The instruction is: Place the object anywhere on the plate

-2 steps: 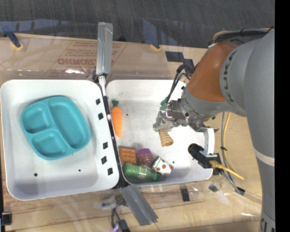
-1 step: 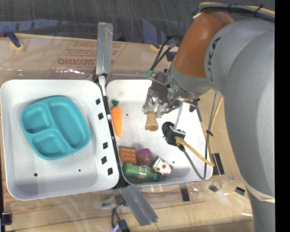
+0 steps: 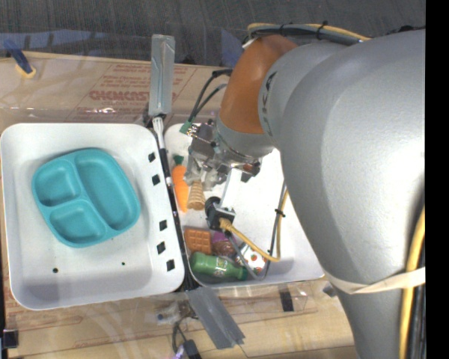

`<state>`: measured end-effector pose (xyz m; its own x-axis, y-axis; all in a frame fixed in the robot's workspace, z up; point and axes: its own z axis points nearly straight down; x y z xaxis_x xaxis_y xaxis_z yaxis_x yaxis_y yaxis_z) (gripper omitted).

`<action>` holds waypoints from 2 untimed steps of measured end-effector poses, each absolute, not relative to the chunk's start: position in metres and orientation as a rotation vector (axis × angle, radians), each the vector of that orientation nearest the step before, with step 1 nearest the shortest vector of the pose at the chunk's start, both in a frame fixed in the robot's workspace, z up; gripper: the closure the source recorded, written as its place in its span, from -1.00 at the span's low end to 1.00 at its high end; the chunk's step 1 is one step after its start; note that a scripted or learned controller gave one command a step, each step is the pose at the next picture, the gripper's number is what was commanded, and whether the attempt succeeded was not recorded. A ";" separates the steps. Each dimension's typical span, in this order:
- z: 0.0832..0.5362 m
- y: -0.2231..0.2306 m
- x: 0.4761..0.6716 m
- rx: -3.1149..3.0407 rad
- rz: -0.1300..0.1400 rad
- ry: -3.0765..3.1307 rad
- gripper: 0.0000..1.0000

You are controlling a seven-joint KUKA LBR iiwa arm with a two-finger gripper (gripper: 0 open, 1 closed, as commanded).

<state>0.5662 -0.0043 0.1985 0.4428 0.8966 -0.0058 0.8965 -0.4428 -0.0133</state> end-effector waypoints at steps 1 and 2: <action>0.266 -0.082 0.595 -2.842 0.003 -1.338 1.00; 0.227 -0.015 0.582 -2.843 0.012 -1.322 1.00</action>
<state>0.5825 -0.0149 0.2275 0.6445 0.7646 -0.0044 0.7646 -0.6445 -0.0084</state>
